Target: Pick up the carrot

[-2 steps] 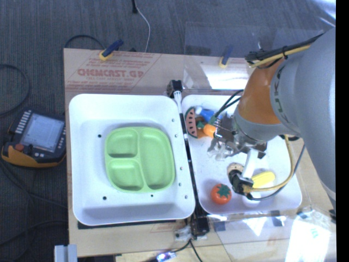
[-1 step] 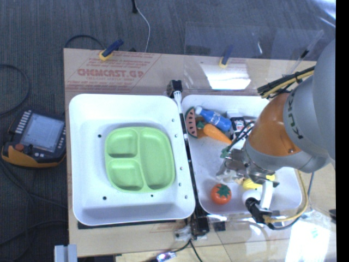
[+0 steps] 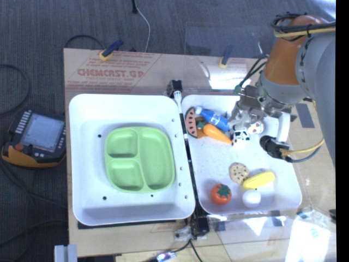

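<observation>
The carrot (image 3: 216,134) is orange and lies flat in the upper left of the right bin (image 3: 289,201), its tip pointing right. A blue bottle (image 3: 214,118) lies just above it and a watermelon slice (image 3: 190,122) sits to its left. My gripper (image 3: 239,122) hangs over the upper middle of that bin, just right of the carrot's tip and beside two white dice (image 3: 241,137). Nothing is seen in its grasp.
Lower in the right bin lie a cookie (image 3: 238,172), a yellow banana-like piece (image 3: 259,179), a tomato (image 3: 221,194) and a white egg (image 3: 251,197). The left bin (image 3: 82,113) holds a green divided plate (image 3: 139,158). A handheld pendant (image 3: 34,138) lies on the floor at left.
</observation>
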`<state>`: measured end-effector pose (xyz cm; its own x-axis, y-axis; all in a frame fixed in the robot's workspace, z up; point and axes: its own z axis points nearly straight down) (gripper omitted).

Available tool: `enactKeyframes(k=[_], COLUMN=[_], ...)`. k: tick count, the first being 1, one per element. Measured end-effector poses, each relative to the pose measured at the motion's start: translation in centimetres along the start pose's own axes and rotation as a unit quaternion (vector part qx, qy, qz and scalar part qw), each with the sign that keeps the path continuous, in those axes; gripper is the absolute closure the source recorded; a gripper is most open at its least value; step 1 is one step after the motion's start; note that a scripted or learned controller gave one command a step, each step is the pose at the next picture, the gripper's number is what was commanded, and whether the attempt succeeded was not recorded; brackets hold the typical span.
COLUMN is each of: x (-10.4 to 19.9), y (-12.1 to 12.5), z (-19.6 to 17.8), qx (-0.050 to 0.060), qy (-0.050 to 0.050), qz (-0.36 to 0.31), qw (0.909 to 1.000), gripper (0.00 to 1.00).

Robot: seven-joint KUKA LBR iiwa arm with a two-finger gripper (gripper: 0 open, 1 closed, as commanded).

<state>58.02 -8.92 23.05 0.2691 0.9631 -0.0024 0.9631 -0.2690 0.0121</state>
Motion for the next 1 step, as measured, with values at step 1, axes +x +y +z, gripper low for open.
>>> enactKeyframes(k=[1], x=[-3.13], y=[-7.0], z=[13.86], qx=[0.002], qy=[0.003], qz=[-0.079], qw=[0.9968], gripper=[1.0])
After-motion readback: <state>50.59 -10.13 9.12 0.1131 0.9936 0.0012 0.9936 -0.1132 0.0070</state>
